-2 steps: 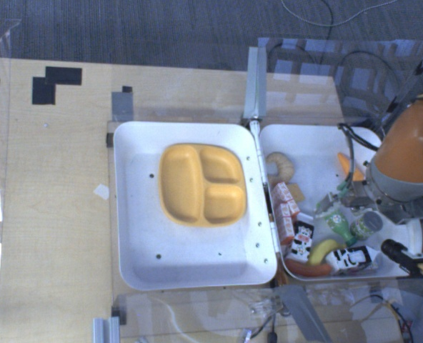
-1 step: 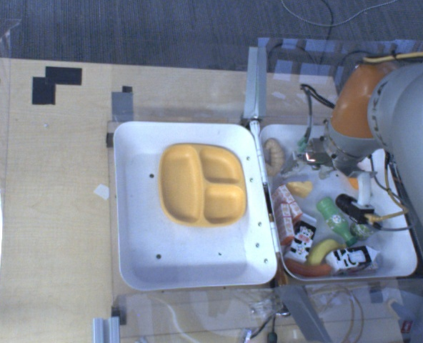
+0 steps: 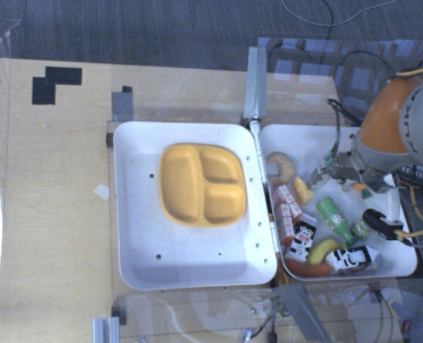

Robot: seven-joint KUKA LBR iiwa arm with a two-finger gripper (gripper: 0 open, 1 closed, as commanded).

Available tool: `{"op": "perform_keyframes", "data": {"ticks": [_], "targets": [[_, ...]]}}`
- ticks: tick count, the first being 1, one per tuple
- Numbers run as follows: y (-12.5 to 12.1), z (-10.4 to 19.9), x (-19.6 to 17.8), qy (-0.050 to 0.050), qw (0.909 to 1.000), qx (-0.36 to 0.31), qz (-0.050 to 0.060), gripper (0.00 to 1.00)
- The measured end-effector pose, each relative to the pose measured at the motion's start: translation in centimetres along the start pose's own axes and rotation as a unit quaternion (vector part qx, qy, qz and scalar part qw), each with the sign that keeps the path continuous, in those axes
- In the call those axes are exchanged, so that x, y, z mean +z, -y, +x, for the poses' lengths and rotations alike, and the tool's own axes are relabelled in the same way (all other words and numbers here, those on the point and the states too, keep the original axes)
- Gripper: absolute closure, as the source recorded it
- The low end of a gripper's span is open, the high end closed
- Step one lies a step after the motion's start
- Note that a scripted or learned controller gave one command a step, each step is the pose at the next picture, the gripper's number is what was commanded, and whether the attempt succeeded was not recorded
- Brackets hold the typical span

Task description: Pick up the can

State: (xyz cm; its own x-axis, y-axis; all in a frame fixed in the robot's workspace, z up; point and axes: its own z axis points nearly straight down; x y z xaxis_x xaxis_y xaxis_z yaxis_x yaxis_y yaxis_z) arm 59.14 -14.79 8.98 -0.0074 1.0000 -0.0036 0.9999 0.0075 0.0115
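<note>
the arm (image 3: 401, 123) sits at the right edge of the frame over the right bin (image 3: 404, 266), and the gripper (image 3: 338, 166) hangs low near the bin's upper middle — can't tell its state from this angle. the green can (image 3: 334, 218) lies tilted in the middle of that bin, apart from the gripper, next to a banana (image 3: 321, 250) and small cartons (image 3: 289, 209). the left bin (image 3: 136, 213) holds a yellow divided tray (image 3: 201, 184).

No legible text, label or number on any item.
</note>
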Motion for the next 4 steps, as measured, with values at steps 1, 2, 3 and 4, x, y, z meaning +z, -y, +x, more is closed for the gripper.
{"op": "perform_keyframes", "data": {"ticks": [1, 2, 3, 4], "targets": [[0.4, -0.7, -0.6, -0.001, 0.9994, -0.034, 0.003, 0.0], [4.1, -4.5, 0.0, -0.006, 0.9991, -0.042, 0.001, 0.0], [2.6, -5.7, -1.3, -0.001, 0.9999, -0.012, 0.003, 0.0], [10.0, -5.7, -0.2, 0.0, 0.9996, -0.028, -0.002, 0.0]]}}
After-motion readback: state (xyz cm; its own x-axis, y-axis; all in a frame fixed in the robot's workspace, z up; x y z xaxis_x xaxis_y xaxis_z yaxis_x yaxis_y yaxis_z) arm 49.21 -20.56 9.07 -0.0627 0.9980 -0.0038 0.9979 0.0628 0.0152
